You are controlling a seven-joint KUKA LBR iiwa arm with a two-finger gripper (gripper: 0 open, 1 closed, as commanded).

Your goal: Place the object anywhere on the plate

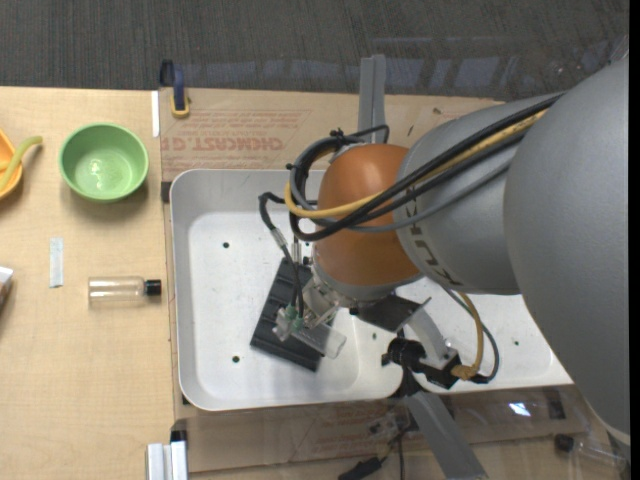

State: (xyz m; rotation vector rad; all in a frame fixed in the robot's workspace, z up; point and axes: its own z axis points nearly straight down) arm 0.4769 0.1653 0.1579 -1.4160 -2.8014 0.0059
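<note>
Dark grey carpet lay behind a pale wooden bench, and a shallow white plastic bin stood on the bench, with a brown cardboard sheet with red print behind it. To the left of the bin, well apart from it, were a small round green bowl and a clear plastic bottle with a black cap lying on its side.

The step in hand was, as I judged, the approach to the object or the grasp of it. To do it well, the arm should come down straight and slowly and close only when the object sits well between the two sides of the tool. After that it should lift enough to clear the bin wall before it travels to the plate.

The grey arm with the orange band reached in from the right and bent steeply down over the middle of the bin. Its black two-finger gripper was low, near the white floor, a little turned to the left. Whether it was open or closed I could not tell, because its own body covered the tip. Where the object was I could also not tell, and the same for the plate; the large arm hid much of the bin.
</note>
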